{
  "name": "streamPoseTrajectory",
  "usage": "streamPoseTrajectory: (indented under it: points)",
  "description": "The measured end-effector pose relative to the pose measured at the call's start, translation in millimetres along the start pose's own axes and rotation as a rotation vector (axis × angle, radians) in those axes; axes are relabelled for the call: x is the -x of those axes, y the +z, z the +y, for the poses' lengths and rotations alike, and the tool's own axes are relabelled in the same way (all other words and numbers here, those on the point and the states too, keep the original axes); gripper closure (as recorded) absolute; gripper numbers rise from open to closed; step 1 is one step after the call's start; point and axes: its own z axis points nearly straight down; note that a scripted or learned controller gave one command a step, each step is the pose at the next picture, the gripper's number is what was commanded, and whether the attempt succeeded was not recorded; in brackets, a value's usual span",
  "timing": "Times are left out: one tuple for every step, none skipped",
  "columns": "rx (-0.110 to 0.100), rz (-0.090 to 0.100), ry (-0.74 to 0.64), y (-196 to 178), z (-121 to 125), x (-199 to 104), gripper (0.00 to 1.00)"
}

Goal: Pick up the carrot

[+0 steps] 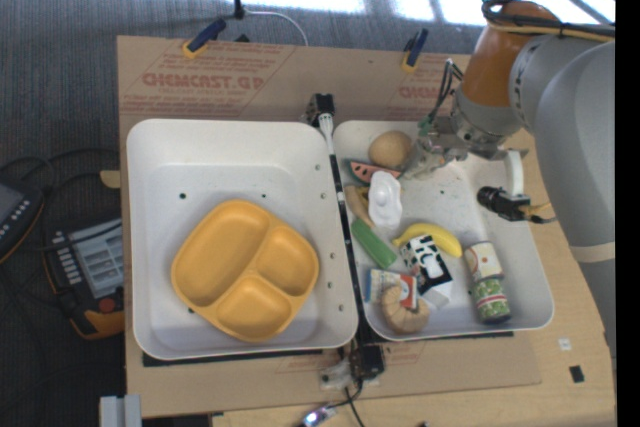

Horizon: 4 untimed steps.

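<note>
Carrot: I cannot tell it for sure in the crowded right bin (533,260); the likeliest match is a small orange piece (401,291) below the smooth white bottle (384,200), partly covered by neighbours. Gripper (432,151), up-right of the bottle, near a rounded tan lump (390,150); its opening I cannot tell.

Red print reading "CHEMCAST GP" showing upside down on the brown cardboard sheet (215,80) covering the surface, a second red print partly showing near the arm, too cut off to read
</note>
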Motion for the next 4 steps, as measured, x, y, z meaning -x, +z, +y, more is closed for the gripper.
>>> streamPoseTrajectory:
  points:
    - [0.029, -0.014, -0.275, -0.8, -24.3, -26.7, 1.0]
    - [0.016, -0.007, -0.221, -14.6, -6.6, 49.1, 1.0]
    - [0.025, -0.012, -0.598, -0.4, -20.0, 66.9, 1.0]
    - [0.004, -0.004, -0.986, -0.3, -1.1, 69.3, 1.0]
